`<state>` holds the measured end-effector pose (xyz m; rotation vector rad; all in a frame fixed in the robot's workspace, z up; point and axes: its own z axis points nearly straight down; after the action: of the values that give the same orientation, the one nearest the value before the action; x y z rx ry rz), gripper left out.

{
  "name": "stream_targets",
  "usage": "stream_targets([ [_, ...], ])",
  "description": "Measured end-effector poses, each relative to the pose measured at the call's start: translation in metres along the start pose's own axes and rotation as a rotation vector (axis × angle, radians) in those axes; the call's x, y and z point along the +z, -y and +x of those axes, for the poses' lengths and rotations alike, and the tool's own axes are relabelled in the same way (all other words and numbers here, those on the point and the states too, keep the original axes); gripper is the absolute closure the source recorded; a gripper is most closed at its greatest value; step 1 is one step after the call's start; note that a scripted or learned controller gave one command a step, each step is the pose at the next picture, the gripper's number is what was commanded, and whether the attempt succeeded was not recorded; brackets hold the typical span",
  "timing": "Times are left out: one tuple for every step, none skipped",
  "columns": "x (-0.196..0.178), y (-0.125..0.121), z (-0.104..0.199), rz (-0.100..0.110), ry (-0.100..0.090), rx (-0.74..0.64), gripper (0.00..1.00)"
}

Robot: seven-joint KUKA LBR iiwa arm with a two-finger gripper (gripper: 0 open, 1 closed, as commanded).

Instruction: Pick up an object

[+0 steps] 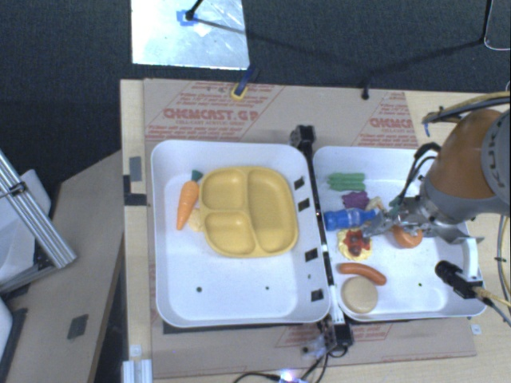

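A: Start left of the yellow divided plate (243, 211). What's there?

B: A toy carrot (186, 202) just beside the plate's left edge, in the left bin (239, 309). Hard moulded plastic by the look of it, so light, stiff and a bit slick; I'd take it across the thick orange middle, not the green top.

A: And to the plate's right?

B: The right bin (415, 306) holds the crowd: a green piece (346, 181), a purple one (356, 200) under it, a blue piece (349, 218), then a red and yellow thing (355, 244), a sausage (363, 274) and a tan disc (359, 295). All small and probably light and rigid. The sausage lies clear of its neighbours, so pinching across its narrow width looks easiest.

A: Where's the gripper (377, 226)?

B: Far right of the plate, low over the blue piece and the red and yellow thing. An orange-red round item (407, 236) sits just beside it.

A: Fingers wide, narrow, holding?

B: I cannot tell; they blur into the toys beneath. Possibly nothing is between them, but the wrist hides that spot, and the arm is cut off at the frame's edge.
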<state>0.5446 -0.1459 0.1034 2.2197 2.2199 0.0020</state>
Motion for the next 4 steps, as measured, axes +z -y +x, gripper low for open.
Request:
stream_targets([
  [0.009, -0.006, -0.001, -0.011, 0.001, -0.001, 0.0],
  [-0.004, -0.009, -0.002, -0.023, 0.003, -0.001, 1.0],
  [-0.047, -0.012, -0.003, -0.003, 0.001, -0.004, 1.0],
  [-0.1, -0.005, 0.003, -0.003, 0.0, -0.005, 1.0],
])
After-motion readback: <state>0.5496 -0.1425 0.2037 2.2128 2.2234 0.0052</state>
